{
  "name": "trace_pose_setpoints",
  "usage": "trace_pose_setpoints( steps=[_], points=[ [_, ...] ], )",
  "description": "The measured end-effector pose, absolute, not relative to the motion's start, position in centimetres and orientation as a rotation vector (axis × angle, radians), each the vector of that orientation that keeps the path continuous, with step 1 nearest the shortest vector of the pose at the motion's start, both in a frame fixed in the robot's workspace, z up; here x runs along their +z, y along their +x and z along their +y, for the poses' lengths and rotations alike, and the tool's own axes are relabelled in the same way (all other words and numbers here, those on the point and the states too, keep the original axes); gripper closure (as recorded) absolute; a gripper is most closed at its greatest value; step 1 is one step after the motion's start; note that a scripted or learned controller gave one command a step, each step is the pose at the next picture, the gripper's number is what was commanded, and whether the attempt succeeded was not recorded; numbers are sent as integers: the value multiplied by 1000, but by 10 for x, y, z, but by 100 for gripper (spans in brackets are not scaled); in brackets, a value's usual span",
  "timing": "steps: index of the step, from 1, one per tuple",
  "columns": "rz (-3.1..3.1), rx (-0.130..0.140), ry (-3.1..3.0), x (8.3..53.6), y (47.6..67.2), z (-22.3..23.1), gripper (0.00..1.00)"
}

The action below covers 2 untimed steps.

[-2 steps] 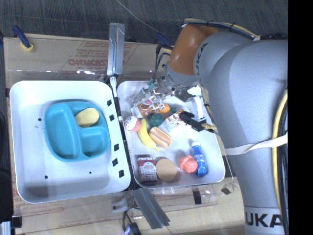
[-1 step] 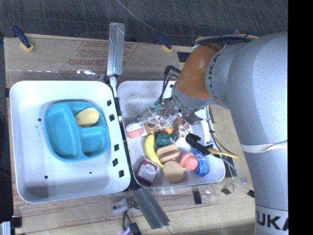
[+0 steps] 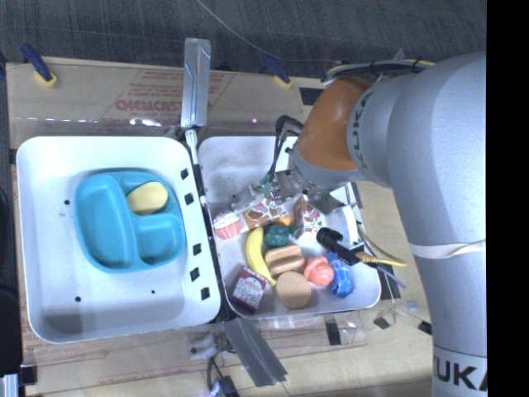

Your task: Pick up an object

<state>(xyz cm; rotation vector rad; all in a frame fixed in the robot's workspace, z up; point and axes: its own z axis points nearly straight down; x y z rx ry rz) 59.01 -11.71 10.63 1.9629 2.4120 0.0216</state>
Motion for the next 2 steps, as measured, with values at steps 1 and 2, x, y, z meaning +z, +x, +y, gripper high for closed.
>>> trace_pose_setpoints(
  steps=[1,2],
  points=[
    [2373,5,2052,195,540,-78,0],
    [2475,-4,1941,154,498,-114,0]
  ],
)
